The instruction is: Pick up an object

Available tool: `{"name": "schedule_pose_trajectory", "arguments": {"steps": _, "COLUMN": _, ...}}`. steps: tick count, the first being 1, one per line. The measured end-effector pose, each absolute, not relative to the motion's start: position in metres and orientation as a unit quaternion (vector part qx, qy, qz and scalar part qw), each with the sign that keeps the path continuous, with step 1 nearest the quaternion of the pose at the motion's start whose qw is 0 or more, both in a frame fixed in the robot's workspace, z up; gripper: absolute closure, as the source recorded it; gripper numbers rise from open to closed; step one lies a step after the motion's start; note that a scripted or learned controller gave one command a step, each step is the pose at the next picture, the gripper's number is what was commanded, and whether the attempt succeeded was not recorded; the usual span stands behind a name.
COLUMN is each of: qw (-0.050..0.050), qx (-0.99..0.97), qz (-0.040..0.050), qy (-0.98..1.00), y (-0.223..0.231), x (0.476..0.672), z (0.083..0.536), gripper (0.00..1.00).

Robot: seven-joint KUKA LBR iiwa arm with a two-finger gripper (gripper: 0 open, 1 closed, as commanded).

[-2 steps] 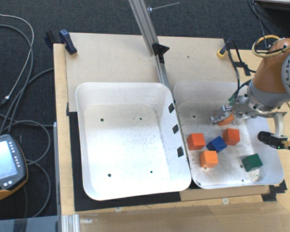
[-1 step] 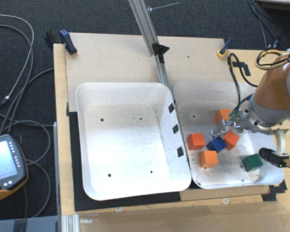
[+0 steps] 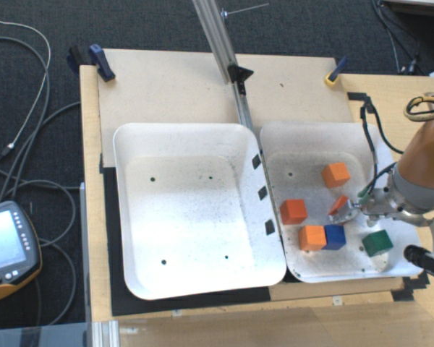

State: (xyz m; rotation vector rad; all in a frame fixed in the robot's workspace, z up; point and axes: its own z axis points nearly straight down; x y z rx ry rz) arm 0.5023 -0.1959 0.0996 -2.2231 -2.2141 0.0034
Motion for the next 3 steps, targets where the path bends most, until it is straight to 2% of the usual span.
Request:
{"name": "schedule_pose_trajectory", "arguments": {"steps": 1, "qw": 0.000, "qx": -0.707, "qz": -0.0011, "qy": -0.707, "y": -0.194, "x": 0.505, "z": 0.110, "gripper": 1.00}}
{"name": "schedule_pose_trajectory", "arguments": {"steps": 2, "qw": 0.000, "qx": -0.707, "qz": -0.0011, "qy": -0.707, "y": -0.194, "x": 0.505, "z": 0.110, "gripper": 0.00}}
{"name": "schedule_pose_trajectory", "arguments": {"steps": 3, "qw": -0.002, "qx": -0.707, "qz": -0.0019, "qy": -0.707, "y": -0.194, "x": 0.506, "z": 0.121, "gripper": 1.00}}
